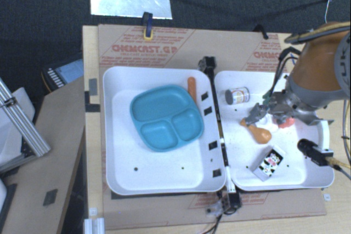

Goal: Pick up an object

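One carton (pixel 269 164), one jar (pixel 237 96), perhaps one gripper (pixel 258 114)

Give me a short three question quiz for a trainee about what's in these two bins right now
1. True or false: the blue divided plate lies in the left bin.
2. Which thing lies nearest the gripper in the right bin?
A. the small jar
B. the orange drumstick-shaped toy
C. the black and white box
3. Fill in: the orange stick lies at the plate's ____ edge, beside the divider between the bins.

Key
1. True.
2. B; the toy lies just below the gripper in the camera view.
3. Far (upper right in the view).
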Controlling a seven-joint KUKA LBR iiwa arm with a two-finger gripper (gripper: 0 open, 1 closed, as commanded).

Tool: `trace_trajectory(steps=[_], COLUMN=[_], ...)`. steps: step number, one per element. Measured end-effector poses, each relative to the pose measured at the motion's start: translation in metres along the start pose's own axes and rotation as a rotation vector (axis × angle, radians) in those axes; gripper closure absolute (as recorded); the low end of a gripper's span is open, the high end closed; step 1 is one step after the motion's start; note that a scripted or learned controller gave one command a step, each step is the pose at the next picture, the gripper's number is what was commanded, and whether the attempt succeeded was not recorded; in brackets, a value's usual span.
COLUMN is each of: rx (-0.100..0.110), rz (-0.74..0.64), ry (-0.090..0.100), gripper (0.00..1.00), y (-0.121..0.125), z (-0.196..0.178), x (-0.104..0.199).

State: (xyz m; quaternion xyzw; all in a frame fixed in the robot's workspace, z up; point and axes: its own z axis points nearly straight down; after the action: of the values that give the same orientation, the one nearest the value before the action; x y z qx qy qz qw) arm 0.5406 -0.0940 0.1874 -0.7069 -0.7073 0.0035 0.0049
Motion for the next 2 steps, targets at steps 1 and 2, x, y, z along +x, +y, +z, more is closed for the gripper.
trace_trajectory(steps=[1, 2], rx=[-0.012, -0.009], rz=[-0.002, -0.001], ry=[-0.002, -0.001], gripper=[0.0, 0.0], y=[0.003, 0.008], z=[-0.006, 0.037], x=[0.0, -0.001])
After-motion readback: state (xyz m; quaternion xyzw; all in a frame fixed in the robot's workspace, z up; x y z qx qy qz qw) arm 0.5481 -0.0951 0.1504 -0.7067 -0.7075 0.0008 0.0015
